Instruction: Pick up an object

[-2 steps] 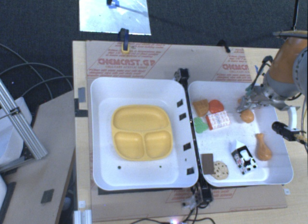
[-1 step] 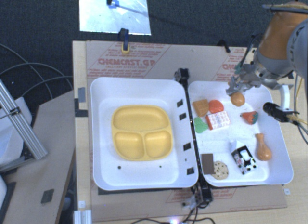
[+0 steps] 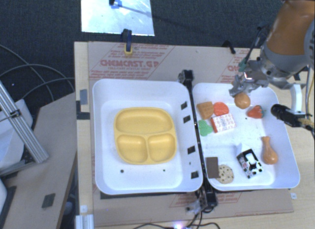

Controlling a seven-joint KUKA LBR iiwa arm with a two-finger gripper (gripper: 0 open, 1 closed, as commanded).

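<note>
My gripper hangs over the far part of the right bin. Directly under it and touching its tip is a round orange-brown ball, but the gripper's body hides how the two meet. Close by lie a red strawberry, an orange toast-like block, a red-orange piece, a red-and-white box and a green piece. Nearer the front are a tan drumstick, a black-and-white item, a cookie and a brown bar.
The left bin holds a yellow divided plate. A black divider with clips runs between the bins. A shiny sheet lies on the dark floor behind the bench.
</note>
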